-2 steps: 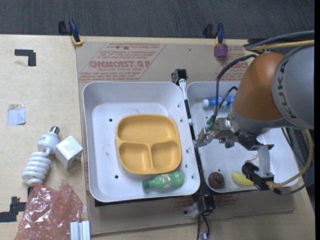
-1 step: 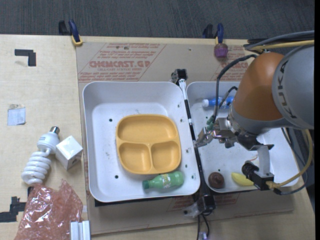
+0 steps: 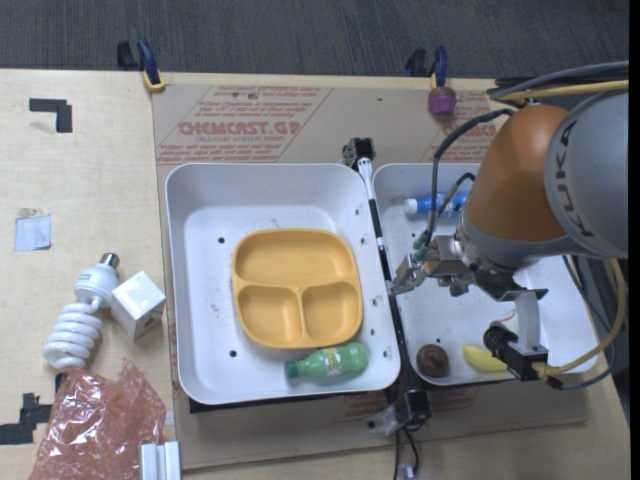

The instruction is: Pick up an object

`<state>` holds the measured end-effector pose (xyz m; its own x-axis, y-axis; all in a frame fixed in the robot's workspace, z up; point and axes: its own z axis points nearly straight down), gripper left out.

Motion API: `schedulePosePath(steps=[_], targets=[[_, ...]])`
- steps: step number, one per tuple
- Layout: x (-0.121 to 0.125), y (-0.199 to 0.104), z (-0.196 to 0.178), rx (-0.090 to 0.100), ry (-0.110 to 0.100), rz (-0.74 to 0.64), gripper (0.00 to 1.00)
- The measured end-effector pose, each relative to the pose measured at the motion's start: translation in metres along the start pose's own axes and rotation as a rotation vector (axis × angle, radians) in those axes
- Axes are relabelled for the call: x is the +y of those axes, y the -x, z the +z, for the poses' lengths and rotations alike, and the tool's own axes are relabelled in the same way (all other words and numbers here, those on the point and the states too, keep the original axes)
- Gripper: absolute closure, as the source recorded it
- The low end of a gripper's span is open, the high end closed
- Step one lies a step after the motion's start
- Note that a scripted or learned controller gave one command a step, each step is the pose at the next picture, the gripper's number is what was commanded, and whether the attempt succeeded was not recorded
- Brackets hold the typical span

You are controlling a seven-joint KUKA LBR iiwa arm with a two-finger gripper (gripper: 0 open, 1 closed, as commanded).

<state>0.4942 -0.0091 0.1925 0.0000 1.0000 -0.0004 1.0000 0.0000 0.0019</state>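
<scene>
starting at the far left with a coiled light bulb (image 3: 75, 318), a small white box (image 3: 138, 303) and crumpled pink wrap (image 3: 95, 423), all lying outside the bins and so probably set aside as spares. moving on to the left bin (image 3: 195, 268): a yellow divided plate (image 3: 297, 288) lying flat in the middle, a green bottle (image 3: 330, 361) on its side just beside the plate's near edge, likely scattered there as things to pick. crossing to the right bin (image 3: 455, 318): gripper (image 3: 405, 273) low by the wall between the bins, nothing seen in it, apart from every candidate; open or clenched, impossible to tell at this slant. nearer the front, a brown round thing (image 3: 433, 358) and a yellow piece (image 3: 483, 358) close together, judged the handiest picks. toward the back, a blue item (image 3: 432, 205), partly hidden by cables and too small to name. further right, the arm (image 3: 520, 173) covering much of the bin floor.
</scene>
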Motion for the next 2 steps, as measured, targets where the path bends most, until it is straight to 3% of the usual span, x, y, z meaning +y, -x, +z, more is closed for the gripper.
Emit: schedulePosePath(steps=[2], targets=[[0.0, 0.0, 0.0, 0.0, 0.0, 0.0, 0.0]])
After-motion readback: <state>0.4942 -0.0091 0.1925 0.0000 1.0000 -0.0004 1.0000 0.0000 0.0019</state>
